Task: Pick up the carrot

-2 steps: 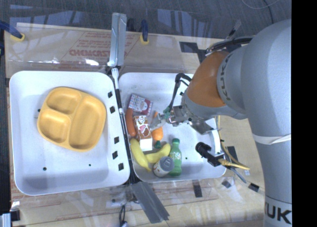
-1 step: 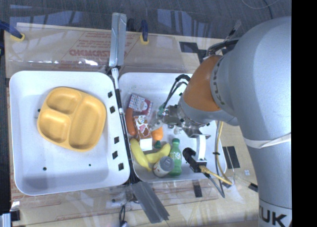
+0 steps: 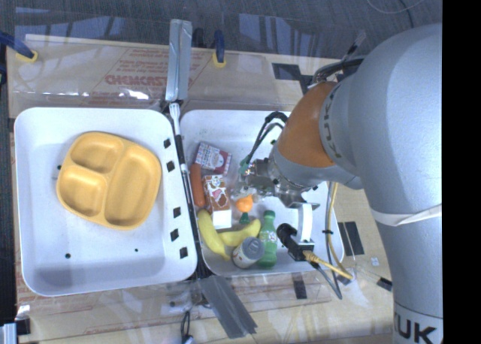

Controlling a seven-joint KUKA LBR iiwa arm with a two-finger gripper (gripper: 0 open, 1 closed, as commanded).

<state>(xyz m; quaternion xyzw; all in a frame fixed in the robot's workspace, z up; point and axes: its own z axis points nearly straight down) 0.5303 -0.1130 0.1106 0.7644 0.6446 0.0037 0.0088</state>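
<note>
Here, the small orange carrot with a green top [image 3: 244, 203] lies in the shallow white right-hand bin [image 3: 225, 119], just beside and below-left of the end effector [image 3: 259, 185], crowded by a yellow plastic banana [image 3: 214, 236] and a green bottle [image 3: 267, 241], which leaves little approach clearance. The grey arm with its orange band [image 3: 308, 128] bends steeply down from the right over this bin; whether the end effector is released or clenched cannot be told.
</note>
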